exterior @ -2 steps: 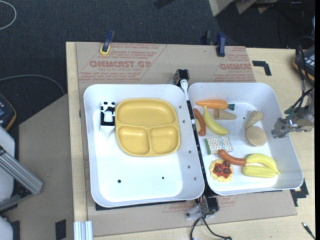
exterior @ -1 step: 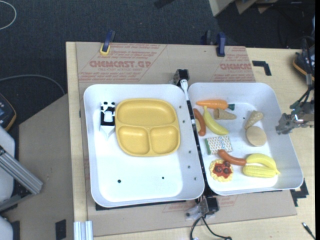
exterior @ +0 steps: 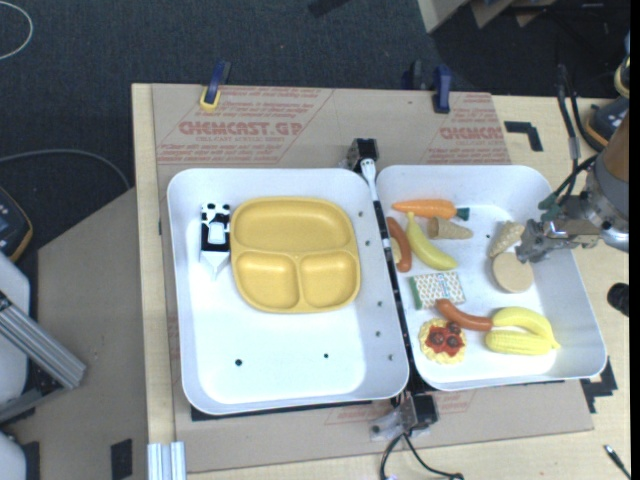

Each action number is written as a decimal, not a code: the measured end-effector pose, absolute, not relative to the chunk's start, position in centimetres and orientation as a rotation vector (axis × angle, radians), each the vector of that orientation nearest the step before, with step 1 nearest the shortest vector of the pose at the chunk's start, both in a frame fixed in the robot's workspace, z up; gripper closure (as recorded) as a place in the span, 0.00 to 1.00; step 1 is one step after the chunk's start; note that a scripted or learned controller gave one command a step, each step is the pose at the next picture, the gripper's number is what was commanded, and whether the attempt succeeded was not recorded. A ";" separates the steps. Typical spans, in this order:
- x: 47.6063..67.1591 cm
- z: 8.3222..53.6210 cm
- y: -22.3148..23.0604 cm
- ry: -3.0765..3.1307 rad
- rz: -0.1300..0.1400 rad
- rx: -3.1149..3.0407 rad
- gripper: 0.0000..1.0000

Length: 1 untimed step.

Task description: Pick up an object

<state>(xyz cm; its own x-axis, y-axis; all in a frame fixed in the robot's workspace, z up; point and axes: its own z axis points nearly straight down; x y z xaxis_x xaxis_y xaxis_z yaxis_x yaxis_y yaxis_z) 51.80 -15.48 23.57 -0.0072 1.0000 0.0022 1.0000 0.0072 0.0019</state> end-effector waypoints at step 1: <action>52.8 23.9 -10.1 -2.230 -0.004 -2.213 1.00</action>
